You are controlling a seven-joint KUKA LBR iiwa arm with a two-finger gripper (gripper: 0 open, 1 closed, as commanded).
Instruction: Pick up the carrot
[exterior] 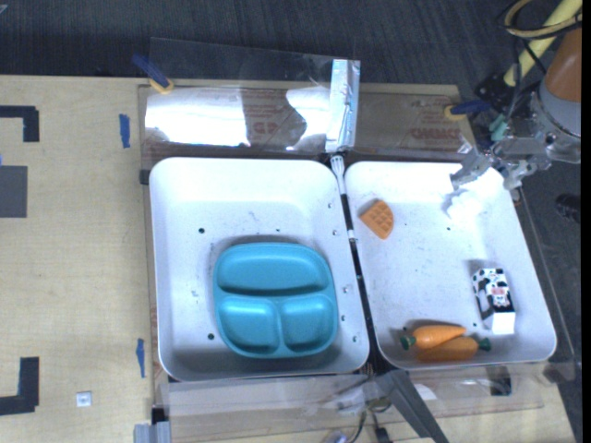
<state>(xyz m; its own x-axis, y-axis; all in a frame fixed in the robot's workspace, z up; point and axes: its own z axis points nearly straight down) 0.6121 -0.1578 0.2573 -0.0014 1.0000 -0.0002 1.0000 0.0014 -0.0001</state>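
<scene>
The carrot (444,339) lies on its side along the near wall of the right bin (531,238), green tip toward the divider, and your gripper (482,168) hangs well apart from it, over that bin's far right corner. Whether the gripper is apart or together you cannot tell from this slant; it reads as a grey cluster against the white rim, with nothing visibly between it. It sits where the arm (559,81) comes in from the right, so it likely marks a start of approach rather than a grasp. Moving outward, a small orange waffle-patterned toy (377,219) rests near the divider, clear of any straight line to the carrot. A black-and-white patterned toy (493,295) stands closer, just beside the carrot's blunt end and between it and the gripper, so you may need to come down from above rather than sweep across. Because the carrot hugs the sloping wall, expect little room on that side. In the left bin (180,187) sits a blue compartment tray (275,296), apart from the work. The bench (69,238) stretches left.
</scene>
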